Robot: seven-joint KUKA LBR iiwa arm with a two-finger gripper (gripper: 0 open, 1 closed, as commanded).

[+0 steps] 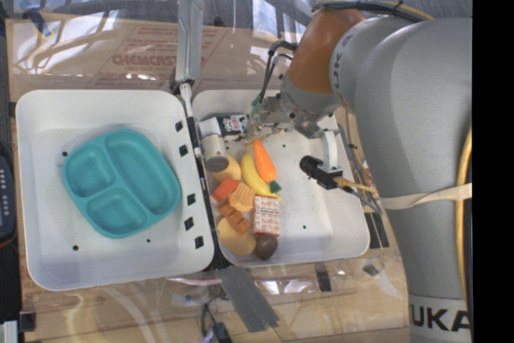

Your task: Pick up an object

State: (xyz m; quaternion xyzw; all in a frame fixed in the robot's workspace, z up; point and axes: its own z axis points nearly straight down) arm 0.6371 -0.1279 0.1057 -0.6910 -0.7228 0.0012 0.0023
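Both bins are plain white: the left bin (48, 253) carries a teal divided plate (120, 182), while the right bin (337, 229) holds a cluster along its nine o'clock side. There a carrot (264, 161) is bright orange with a green tip, a banana (254, 175) yellow, a small carton (267, 214) red-and-white patterned, and a round fruit (266, 246) dark brown. The arm (401, 108) is grey with an orange band (317, 52). The table (120, 52) shows brown card printed with reddish lettering.
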